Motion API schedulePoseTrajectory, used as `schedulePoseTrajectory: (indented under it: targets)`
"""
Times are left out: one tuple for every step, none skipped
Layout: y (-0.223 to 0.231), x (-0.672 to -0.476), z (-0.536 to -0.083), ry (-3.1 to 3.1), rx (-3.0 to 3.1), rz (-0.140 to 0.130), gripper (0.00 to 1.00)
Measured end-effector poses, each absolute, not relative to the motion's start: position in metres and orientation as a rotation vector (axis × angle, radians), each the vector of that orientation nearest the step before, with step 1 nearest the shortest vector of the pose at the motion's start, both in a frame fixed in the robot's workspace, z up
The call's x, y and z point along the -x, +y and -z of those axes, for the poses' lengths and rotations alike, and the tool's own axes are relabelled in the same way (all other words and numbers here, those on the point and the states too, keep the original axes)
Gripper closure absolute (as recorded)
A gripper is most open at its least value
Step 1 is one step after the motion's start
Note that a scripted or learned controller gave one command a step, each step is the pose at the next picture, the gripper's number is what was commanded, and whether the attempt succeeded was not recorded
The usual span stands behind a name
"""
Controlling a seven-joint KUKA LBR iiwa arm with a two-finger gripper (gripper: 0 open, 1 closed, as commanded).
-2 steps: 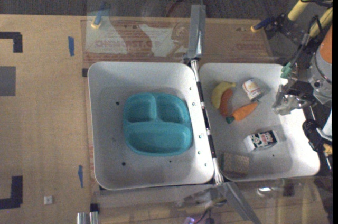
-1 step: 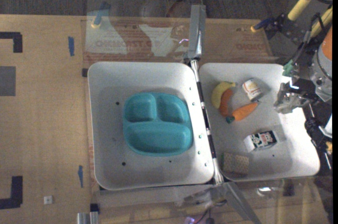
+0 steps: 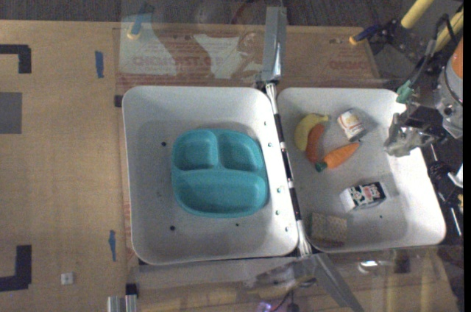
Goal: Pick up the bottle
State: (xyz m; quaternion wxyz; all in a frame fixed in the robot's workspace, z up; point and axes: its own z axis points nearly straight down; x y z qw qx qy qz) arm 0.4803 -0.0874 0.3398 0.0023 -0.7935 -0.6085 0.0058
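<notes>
The bottle [image 3: 352, 123] is small and white with a dark reddish band. It lies in the upper middle of the right bin [image 3: 419, 226], just right of a banana. My gripper [image 3: 399, 141] hangs over the right side of that bin, to the right of the bottle and slightly below it, apart from it. Nothing shows in the gripper. The grey arm with its orange band [image 3: 458, 64] comes in from the right edge.
The right bin also holds a yellow banana [image 3: 307, 128], an orange carrot [image 3: 340, 155], a darker orange piece [image 3: 316, 142], a small black-and-white carton [image 3: 364, 195] and a tan sponge-like block [image 3: 328, 227]. A teal divided plate [image 3: 218, 172] lies in the left bin [image 3: 140, 178].
</notes>
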Motion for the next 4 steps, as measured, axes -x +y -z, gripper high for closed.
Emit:
schedulePoseTrajectory:
  targets:
    - [-0.179,-0.479,-0.327,-1.870,2.523,-0.005,1.00]
    - [-0.179,-0.479,-0.336,-1.870,2.522,-0.010,1.00]
    - [-0.179,-0.479,-0.344,-1.868,2.521,-0.015,1.00]
    - [-0.213,-0.500,-0.276,-2.071,2.357,-0.004,1.00]
